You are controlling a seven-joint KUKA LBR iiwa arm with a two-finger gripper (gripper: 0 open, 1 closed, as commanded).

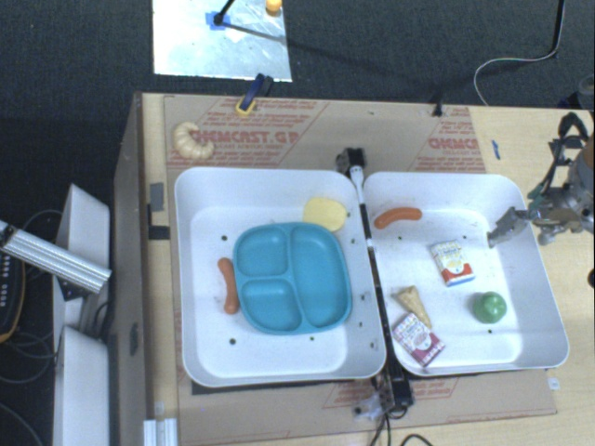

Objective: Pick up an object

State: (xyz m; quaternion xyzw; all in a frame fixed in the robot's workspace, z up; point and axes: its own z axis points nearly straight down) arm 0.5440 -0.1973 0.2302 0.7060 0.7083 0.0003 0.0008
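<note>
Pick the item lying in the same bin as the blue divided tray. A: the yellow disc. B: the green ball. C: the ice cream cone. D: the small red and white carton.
A: the yellow disc lies in the left bin just behind the blue divided tray; the other three lie in the right bin.

Two white bins (200,277) (530,249) sit side by side. There are two sausages (227,285) (398,216), two small packets (452,262) (418,339), and one blue divided tray (290,277). Singles: a yellow piece (324,214), a cone (412,302), a green ball (489,307).
</note>
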